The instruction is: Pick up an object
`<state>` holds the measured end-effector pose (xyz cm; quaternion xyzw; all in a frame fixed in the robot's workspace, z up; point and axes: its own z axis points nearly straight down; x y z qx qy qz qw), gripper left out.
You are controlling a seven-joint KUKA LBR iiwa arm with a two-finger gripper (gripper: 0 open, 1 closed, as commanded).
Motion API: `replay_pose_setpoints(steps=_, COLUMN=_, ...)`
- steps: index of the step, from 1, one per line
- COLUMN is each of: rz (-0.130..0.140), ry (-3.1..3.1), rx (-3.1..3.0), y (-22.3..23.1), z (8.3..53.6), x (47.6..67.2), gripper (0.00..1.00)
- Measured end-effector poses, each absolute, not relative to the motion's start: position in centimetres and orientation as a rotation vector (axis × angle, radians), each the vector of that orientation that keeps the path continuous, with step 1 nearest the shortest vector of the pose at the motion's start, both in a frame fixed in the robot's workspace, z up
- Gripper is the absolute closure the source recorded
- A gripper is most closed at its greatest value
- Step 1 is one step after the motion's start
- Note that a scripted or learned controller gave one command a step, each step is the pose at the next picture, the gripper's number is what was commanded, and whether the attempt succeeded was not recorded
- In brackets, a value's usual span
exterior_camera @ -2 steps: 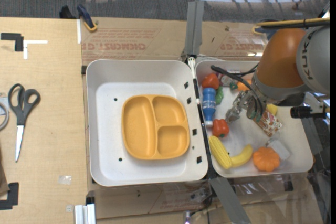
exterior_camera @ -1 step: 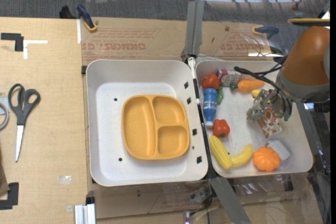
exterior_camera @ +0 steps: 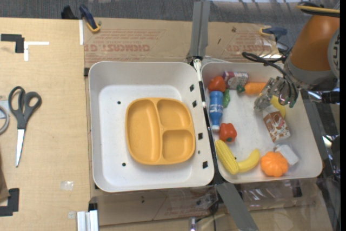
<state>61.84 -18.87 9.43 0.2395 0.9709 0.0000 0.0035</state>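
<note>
My gripper (exterior_camera: 276, 96) hangs over the right part of the right bin (exterior_camera: 311, 132), on the grey arm with its orange band (exterior_camera: 316, 43). A small yellow item (exterior_camera: 280, 105) lies right under it, partly hidden. Just below that lies a brown and white packet (exterior_camera: 276, 126). Further left in the same bin are a blue bottle (exterior_camera: 215, 108), a red pepper (exterior_camera: 228, 131), a red tomato (exterior_camera: 217, 84), a small can (exterior_camera: 235, 79) and an orange carrot (exterior_camera: 254, 87). Along the front edge lie a corn cob (exterior_camera: 225, 156), a banana (exterior_camera: 248, 161), an orange pumpkin (exterior_camera: 273, 164) and a white block (exterior_camera: 289, 154).
The left bin (exterior_camera: 102, 132) holds a yellow divided plate (exterior_camera: 160, 131). Scissors (exterior_camera: 21, 116) lie on the wooden bench at the far left. A grey divider post (exterior_camera: 199, 30) rises between the bins at the back.
</note>
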Motion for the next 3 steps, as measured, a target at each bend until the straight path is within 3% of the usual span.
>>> replay_pose_setpoints(steps=1, rz=0.001, ry=3.043, rx=0.756, y=-12.5, z=18.9, x=64.7, gripper=1.00)
replay_pose_setpoints(steps=2, rz=0.001, ry=2.986, rx=0.966, y=-2.9, z=22.5, x=64.1, gripper=1.00)
replay_pose_setpoints(steps=3, rz=-0.001, ry=2.901, rx=1.208, y=4.1, z=19.1, x=58.7, gripper=1.00)
